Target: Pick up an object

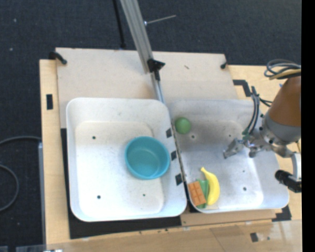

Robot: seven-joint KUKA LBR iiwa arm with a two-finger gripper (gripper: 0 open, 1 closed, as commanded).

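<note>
In the right bin (262,196), a small green ball (182,125) lies near the far left corner. A yellow banana (212,185) lies at the near left corner, beside an orange ridged block (197,193) with a bit of green under it. A blue bowl (147,157) sits upright in the left bin (94,193), close to the divider. My gripper (234,149) hangs low over the middle of the right bin, to the right of the ball and above the banana in the picture, apart from both.
The grey arm with its orange band (289,104) enters over the right bin's right side. A slanted metal pole (139,30) runs from the top of the view down to the bins' divider. Bare bin floor lies around the gripper.
</note>
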